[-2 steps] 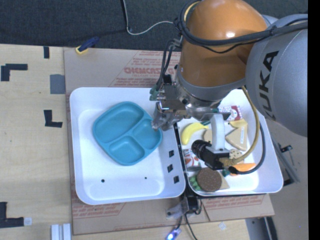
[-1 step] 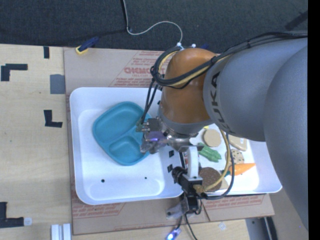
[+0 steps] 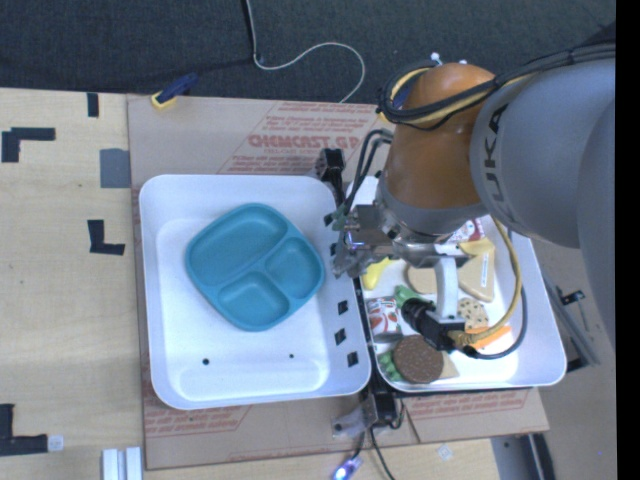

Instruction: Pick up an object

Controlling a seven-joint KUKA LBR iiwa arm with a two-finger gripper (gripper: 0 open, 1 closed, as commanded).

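Note:
The right bin [image 3: 540, 363] holds several toy food items: a yellow piece [image 3: 377, 272], a green piece [image 3: 408, 296], a round brown disc [image 3: 417, 360], a red-and-white packet [image 3: 383, 316], a pale wedge [image 3: 481, 271] and an orange piece [image 3: 483, 344]. My gripper [image 3: 388, 264] hangs low over the left part of this bin, just above the yellow piece. The orange wrist band and grey arm cover most of it from above. I see nothing lifted clear of the bin.
The left bin [image 3: 160, 268] holds a blue divided plate [image 3: 255, 265]. The wall between the two bins [image 3: 350, 323] runs just left of the gripper. Cardboard [image 3: 200, 133] lies under both bins, and a white cable [image 3: 300, 58] runs behind them.

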